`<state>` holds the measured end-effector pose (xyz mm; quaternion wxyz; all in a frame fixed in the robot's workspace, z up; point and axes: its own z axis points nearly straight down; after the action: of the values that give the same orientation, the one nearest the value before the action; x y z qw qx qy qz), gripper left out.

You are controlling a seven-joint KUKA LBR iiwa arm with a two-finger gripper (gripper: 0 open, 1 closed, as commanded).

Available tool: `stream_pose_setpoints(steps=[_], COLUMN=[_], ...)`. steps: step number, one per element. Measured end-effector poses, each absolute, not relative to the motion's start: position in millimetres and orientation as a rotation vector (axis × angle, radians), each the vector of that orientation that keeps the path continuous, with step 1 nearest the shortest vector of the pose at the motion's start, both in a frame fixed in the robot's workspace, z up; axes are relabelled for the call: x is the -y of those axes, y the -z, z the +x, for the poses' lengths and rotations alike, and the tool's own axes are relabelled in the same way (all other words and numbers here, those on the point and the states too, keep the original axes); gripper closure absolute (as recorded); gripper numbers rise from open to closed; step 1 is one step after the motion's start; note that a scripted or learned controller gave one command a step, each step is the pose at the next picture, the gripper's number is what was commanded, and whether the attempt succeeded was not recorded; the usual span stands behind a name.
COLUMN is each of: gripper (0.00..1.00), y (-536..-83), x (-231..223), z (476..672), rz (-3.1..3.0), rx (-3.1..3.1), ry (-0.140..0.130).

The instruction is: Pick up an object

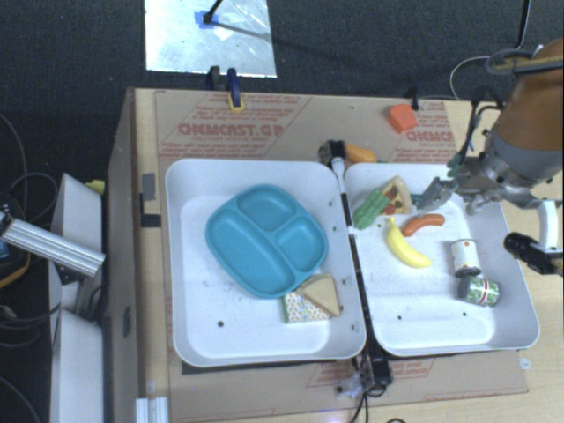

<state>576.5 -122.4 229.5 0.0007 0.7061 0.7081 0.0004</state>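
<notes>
The left bin (189,236) holds a blue divided plate (264,239) and a sandwich wedge (314,299). The right bin (441,324) holds a banana (405,245), sausage (423,224), green vegetable (370,206) and two cans (471,276). The pincer (438,192) hovers above the sausage, grasping nothing; whether released or clenched, I cannot tell. An orange block (402,117) sits on the bench (256,126).

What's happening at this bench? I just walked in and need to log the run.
A grey robot arm with an orange band reaches in from the right, its gripper hovering over the back of the right bin, near the red sausage. It holds nothing visible. That bin also has a banana, a green vegetable, a white can and a green can. The left bin holds a blue divided plate and a sandwich wedge.
</notes>
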Motion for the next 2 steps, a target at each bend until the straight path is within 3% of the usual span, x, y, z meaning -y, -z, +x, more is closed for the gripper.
stream_pose_setpoints(steps=[1, 2], gripper=[0.00, 0.00], y=[-125.2, -83.8], x=[114.9, 111.6], z=[581.3, 573.5], rz=[2.222, 2.221], rx=[-2.225, -2.223], ry=[0.002, 0.001])
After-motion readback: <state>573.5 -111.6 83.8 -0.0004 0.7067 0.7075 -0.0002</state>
